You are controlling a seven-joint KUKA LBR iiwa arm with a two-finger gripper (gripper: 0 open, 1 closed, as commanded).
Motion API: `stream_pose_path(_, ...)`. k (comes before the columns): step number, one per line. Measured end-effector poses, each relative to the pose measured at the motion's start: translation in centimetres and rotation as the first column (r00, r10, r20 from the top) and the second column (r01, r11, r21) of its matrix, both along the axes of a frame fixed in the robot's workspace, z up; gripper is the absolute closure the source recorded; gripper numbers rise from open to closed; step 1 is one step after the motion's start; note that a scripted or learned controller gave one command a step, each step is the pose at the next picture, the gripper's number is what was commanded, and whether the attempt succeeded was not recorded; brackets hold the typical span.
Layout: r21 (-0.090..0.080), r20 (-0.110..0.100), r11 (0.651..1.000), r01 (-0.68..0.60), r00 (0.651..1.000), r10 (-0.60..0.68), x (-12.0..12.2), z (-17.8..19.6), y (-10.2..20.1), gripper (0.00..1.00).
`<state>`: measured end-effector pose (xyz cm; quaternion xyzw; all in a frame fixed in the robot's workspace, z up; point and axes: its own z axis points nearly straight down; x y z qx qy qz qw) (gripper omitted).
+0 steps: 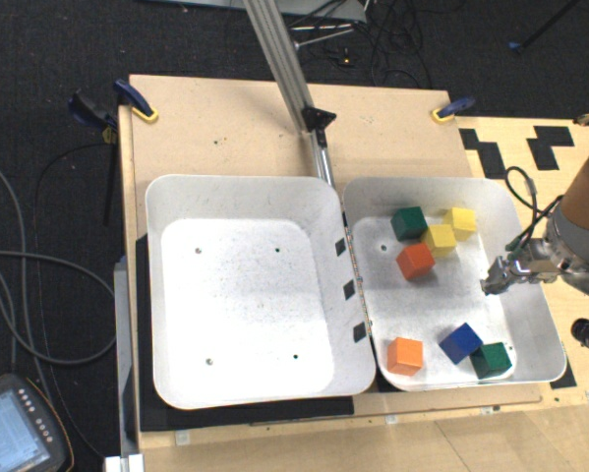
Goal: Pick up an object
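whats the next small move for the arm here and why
Probably ease the end effector toward the view's left and downward, over the blue cube. It sits at the right bin's right side with no cube under it, and the blue cube, touching a green cube, looks nearest.

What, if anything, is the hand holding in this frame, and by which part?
Nothing. The hand sits over the right bin near its right wall, with no block between its fingers; the nearest blocks, blue and green, lie apart from it.
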<state>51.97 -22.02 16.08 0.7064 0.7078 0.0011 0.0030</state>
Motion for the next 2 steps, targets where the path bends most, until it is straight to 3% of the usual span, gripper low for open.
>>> stream_pose_path(2, -0.001, 0.002, 1.0, -0.002, 1.0, 0.002, 0.3, 10.7, 1.0, 1.0)
